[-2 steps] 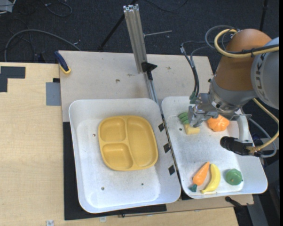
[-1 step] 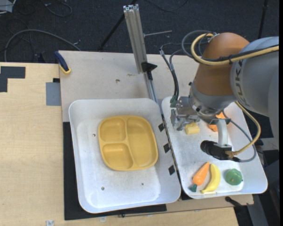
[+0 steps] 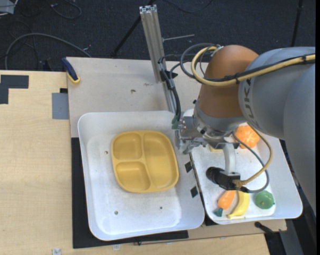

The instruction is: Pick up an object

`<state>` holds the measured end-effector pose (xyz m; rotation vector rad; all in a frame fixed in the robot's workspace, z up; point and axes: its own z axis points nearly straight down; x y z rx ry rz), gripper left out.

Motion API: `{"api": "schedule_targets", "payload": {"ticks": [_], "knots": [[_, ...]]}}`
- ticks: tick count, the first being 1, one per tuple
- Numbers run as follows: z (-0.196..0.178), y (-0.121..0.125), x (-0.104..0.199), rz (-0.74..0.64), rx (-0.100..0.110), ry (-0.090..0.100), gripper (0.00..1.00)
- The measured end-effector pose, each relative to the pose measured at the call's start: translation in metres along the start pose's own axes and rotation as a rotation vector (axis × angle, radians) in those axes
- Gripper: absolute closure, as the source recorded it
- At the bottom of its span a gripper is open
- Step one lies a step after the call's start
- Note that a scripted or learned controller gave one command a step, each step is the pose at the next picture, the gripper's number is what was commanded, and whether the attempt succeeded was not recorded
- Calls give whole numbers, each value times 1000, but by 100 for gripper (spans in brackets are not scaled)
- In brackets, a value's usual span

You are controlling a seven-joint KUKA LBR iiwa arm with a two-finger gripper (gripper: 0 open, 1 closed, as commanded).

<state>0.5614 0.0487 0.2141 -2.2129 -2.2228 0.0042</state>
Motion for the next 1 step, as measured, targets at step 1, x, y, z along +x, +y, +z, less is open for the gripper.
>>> {"api": "schedule_targets", "payload": {"ticks": [1], "knots": [[-6, -11, 61, -1, -2, 0, 100]]}}
